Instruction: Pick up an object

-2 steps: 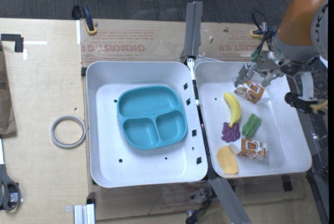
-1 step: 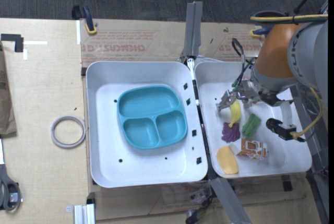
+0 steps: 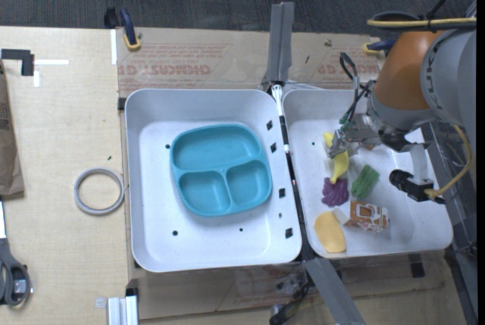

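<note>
Yellow banana [image 3: 339, 164] seems pinched by the gripper [image 3: 340, 147], just above the purple grapes [image 3: 334, 192]; a shallow tip-hold could slip.

The bench [image 3: 61, 126], pale wood at the left of the frame with brown cardboard [image 3: 197, 58] laid along its upper middle, carries two shallow white bins side by side: the left bin [image 3: 144, 187] at centre and the right bin [image 3: 303, 126] at right. A grey ring [image 3: 98, 190] lies on the wood at left of the left bin. Scissors [image 3: 11, 278] rest at the lower left edge, and a brown paper bag [image 3: 9, 142] lies along the left edge.
</note>
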Robot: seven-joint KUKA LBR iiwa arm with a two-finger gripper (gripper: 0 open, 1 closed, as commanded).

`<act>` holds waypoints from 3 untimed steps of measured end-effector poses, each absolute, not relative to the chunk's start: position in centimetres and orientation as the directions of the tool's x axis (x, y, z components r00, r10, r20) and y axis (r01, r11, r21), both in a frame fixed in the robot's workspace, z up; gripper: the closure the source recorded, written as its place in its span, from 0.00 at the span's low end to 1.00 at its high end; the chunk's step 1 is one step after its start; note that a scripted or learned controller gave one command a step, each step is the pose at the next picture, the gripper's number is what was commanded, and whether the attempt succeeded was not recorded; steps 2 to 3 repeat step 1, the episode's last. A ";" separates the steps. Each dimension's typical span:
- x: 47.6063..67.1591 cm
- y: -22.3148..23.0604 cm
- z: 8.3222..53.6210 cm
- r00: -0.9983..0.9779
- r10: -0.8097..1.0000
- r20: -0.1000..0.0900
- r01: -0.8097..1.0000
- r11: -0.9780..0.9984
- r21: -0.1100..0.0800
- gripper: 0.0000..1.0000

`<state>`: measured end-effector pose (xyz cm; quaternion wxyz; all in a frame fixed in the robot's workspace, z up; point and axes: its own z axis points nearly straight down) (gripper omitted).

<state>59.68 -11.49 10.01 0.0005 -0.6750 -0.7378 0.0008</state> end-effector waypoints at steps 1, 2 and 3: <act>64.5 -3.4 19.2 0.087 0.996 -0.001 0.996 -0.087 -0.001 1.00; 64.5 -3.4 19.2 0.087 0.996 -0.001 0.996 -0.087 -0.001 1.00; 64.5 -3.4 19.2 0.087 0.996 -0.001 0.996 -0.087 -0.001 1.00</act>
